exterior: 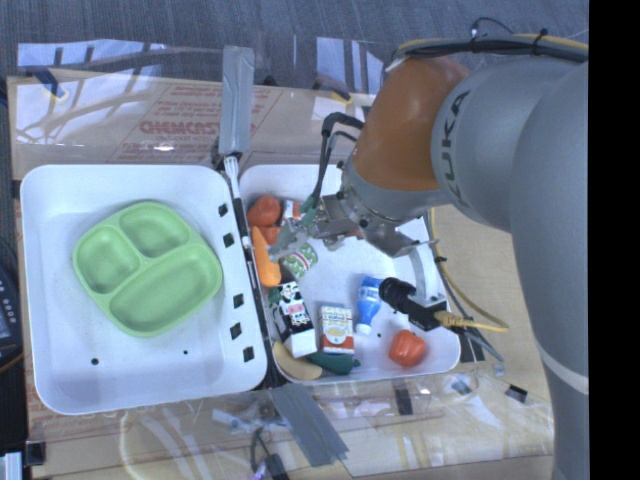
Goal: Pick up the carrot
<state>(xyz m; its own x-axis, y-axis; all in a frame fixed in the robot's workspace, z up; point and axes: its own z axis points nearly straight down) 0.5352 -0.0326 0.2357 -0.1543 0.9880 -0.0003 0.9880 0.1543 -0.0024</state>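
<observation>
The carrot (pixel 264 258) is a slim orange piece lying along the left wall of the right bin (pixel 440 363), just below a round orange-red tomato (pixel 264 210). My gripper (pixel 300 230) hangs low over the upper left part of that bin, right beside the carrot's upper end and above a small green-labelled can (pixel 299 261). The fingers are lost against the clutter. I see nothing clearly held between them.
The left bin (pixel 50 268) holds a green divided plate (pixel 147 265). In the right bin lie a black-and-white carton (pixel 292 313), an orange juice box (pixel 336 330), a blue bottle (pixel 368 302), a red pepper (pixel 407 347) and a banana (pixel 296 366).
</observation>
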